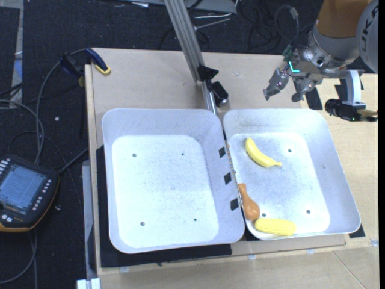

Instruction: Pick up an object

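We locate the claw (291, 88) at the far right of the scene, above the bare counter (150, 80) just beyond the far rim of the right bin (337, 167). Its two fingers point down and stand apart, one toward the left and one toward the right, with open space between them; the claw is open and grips nothing. A small teal light shows on the wrist just above the fingers. The grey arm (346, 17) with its orange band rises from the claw toward the upper right corner.

Nearer to us than the claw, the right bin carries three things. A yellow banana (261, 154) lies in the far left part of this bin, well apart from the claw. An orange-brown, pear-shaped object (248, 205) lies against the bin's left wall, nearer to us. A second yellow object (275, 226), oblong, lies at the near rim, just beside the orange-brown one.

The left bin (120, 125) adjoins the right bin along the middle of the counter. A slanted metal rail (186, 35) runs from the far edge down to the junction of the two bins. A handheld control pendant (21, 191) lies on the floor at the far left.
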Motion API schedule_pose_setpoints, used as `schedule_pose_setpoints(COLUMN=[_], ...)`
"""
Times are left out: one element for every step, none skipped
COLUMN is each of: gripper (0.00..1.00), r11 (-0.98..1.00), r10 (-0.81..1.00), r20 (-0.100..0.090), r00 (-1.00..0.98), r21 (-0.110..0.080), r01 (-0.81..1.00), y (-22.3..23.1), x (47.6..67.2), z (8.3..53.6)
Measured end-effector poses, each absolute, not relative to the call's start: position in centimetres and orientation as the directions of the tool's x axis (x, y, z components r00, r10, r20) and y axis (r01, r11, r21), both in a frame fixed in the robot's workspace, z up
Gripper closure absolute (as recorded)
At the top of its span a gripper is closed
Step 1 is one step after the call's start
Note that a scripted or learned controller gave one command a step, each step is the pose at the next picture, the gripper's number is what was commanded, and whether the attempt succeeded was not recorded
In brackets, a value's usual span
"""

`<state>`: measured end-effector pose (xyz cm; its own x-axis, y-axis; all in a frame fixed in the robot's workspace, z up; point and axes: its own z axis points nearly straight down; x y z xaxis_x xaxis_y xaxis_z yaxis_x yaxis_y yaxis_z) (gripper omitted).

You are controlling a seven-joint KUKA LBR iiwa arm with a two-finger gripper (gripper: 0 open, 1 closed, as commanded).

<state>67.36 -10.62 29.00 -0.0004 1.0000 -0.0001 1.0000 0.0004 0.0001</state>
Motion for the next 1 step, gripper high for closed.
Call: schedule_pose_setpoints(gripper=[0.00], r11=[0.000], r10=[1.000], r20=[0.000], r00=[0.000], r21=[0.000], r01=[1.000], y=[-10.62], x=[67.36], z=[28.99])
